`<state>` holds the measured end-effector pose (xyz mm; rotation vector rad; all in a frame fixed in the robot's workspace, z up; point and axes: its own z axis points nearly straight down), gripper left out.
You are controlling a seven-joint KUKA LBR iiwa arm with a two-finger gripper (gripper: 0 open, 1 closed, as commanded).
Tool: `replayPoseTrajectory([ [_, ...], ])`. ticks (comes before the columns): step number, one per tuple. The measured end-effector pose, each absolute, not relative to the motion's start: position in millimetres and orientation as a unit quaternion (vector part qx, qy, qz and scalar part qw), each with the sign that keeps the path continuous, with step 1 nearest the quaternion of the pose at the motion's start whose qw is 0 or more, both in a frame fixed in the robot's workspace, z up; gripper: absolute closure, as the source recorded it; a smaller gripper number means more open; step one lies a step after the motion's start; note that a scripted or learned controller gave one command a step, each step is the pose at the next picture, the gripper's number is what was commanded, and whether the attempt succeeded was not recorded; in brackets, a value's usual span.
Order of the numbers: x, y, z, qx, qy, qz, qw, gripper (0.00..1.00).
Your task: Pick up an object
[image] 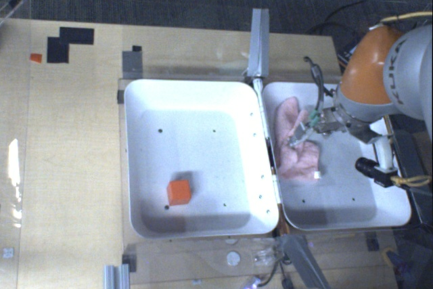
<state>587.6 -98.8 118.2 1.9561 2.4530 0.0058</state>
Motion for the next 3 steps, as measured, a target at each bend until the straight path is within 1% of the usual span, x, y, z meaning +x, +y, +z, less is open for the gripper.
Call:
replayPoseTrajectory([
  [1, 572.9, -105, 99, 0.599, 0.8, 0.0104, 0.015, 0.0],
  [2, 581.3, -102, 98, 0.591, 0.806, 0.0073, 0.012, 0.0],
  [3, 671.3, -113, 97, 0.592, 0.806, 0.0026, 0.003, 0.0],
])
